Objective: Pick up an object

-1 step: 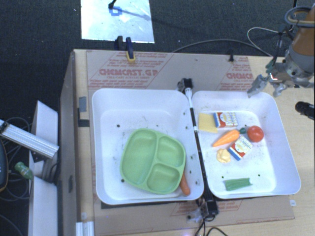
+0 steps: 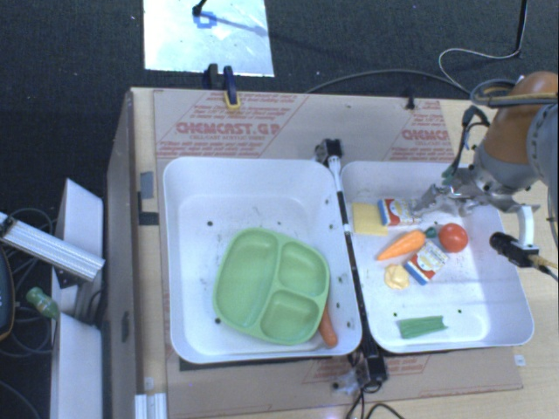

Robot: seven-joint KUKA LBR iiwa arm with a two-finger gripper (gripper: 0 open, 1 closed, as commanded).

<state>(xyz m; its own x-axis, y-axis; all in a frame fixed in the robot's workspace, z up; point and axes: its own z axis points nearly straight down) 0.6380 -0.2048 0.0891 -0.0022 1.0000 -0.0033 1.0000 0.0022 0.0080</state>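
The right bin holds a yellow block, a small red and white carton, an orange carrot, a red tomato, a second small carton, a pale yellow piece and a green pea pod. My gripper hangs over the back of this bin. It sits just right of the first carton and above the tomato. Nothing shows in its grasp.
A green divided plate lies in the left bin, with a small orange-brown sausage at the plate's right edge. A black divider runs between the bins. The grey arm with its orange band comes in from the right.
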